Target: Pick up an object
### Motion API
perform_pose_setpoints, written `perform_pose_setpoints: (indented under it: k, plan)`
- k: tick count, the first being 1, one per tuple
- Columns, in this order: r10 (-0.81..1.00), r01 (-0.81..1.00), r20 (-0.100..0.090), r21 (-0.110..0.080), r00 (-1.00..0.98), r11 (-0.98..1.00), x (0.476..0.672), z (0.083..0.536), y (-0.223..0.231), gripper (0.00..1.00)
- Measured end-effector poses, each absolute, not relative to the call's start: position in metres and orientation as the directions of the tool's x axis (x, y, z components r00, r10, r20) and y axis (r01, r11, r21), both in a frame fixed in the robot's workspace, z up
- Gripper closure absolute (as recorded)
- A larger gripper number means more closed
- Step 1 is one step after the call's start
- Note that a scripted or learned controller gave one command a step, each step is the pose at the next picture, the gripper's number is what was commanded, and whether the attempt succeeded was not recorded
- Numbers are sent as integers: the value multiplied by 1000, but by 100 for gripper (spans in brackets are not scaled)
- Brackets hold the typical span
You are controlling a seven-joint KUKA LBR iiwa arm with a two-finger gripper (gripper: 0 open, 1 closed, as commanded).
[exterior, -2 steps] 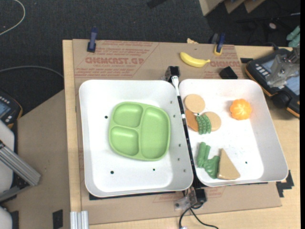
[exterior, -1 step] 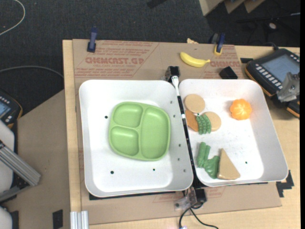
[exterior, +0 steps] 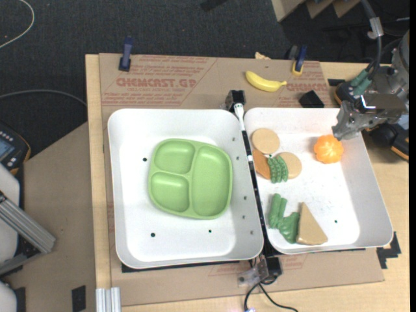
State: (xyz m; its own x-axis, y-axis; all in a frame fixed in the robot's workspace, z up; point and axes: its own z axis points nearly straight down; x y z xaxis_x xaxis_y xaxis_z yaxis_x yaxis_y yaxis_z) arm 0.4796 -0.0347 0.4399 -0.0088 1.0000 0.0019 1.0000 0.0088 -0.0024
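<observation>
Gripper (exterior: 342, 130) sits at the upper right of the right bin (exterior: 364, 187), hanging off the grey wrist that comes in from the frame's right edge. Can't tell its state from this angle; the tip is a dark blur. It's just above and to the right of the orange (exterior: 328, 149), close to it, maybe touching. Nothing visibly held.

Right bin contents:
- orange, upper right of the bin, on the bin floor
- two tan round discs (exterior: 265, 140), look like toy biscuits, upper left and middle, with an orange-brown slab under them
- small green ridged piece (exterior: 277, 168) lying across the discs
- second green piece (exterior: 281, 214) lower centre, touching a tan wedge (exterior: 311, 227) on its right

Left bin (exterior: 130, 233) holds a light green divided plate (exterior: 191, 178), three compartments, centred.

Outside the bins, on the cardboard-covered worktop (exterior: 162, 80): a yellow banana (exterior: 264, 81) at upper centre, just above the right bin's top edge. Two blue clamps (exterior: 125, 54) along the top edge of the board.
</observation>
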Motion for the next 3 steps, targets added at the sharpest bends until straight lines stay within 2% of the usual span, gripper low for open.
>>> perform_pose_setpoints:
  k: [1,2,3]
  plan:
    - [1000,1000,0,-7,4,-4,479,378,-69,100]
    - [1000,1000,2,-5,-10,10,479,358,39,100]
    - [1000,1000,2,7,-3,3,480,412,56,100]
